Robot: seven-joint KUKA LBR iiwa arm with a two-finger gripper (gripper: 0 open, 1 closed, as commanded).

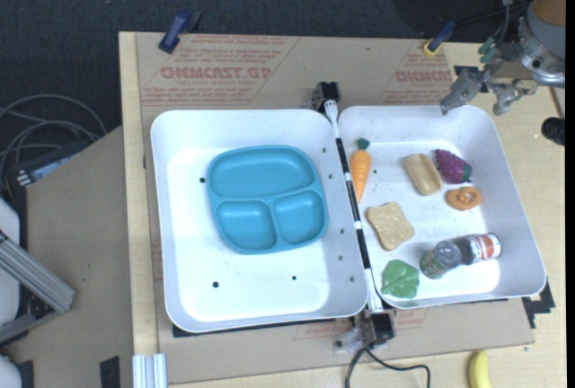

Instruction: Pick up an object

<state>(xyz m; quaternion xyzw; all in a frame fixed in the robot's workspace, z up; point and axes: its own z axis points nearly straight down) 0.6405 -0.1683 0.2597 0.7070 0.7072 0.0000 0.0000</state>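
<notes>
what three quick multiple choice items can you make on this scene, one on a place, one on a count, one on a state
1. Where does the blue divided plate lie?
A. in the left bin
B. in the right bin
C. on the bare bench

2. How many compartments does the plate have?
A. two
B. three
C. five

3. How does the bottle stand?
A. upright
B. on its side
C. leaning on the bin wall

Answers:
1. A, the plate sits in the left bin, apart from the food toys.
2. B, one long compartment at the top and two smaller ones below.
3. B, the bottle lies on its side in the right bin, between the green leaf and the bin's right wall, while the gripper hangs over the far rim.
</notes>
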